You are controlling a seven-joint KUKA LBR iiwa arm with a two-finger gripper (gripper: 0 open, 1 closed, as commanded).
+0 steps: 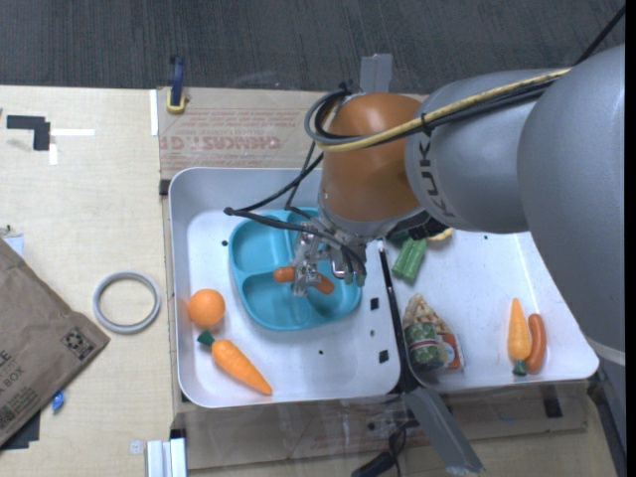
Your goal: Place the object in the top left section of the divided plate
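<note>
Hovering over the blue divided plate [266, 308] in the left bin [199, 371], the gripper [316, 266] is pinching a small orange object [298, 276] btwn nearly closed fingers, approx. above the plate's middle divider. Orange ball [207, 307] and carrot [238, 365] are lying just left of the plate.

Grey KUKA arm with an orange wrist band and a small metal gripper

The thick, smooth grey cylindrical arm [537, 137] is showing part of its dark maker's lettering near the wrist, and a glossy, rounded orange band [370, 157] is capping its end. A thin yellow cable [477, 97] is running along the top of the grey casing, while black cables [323, 117] are looping around the orange section and trailing off to one side. Below the band, a small two-finger gripper of bare silvery metal [320, 264] is hanging, its parts looking slim and cluttered beside the bulky arm.
</note>
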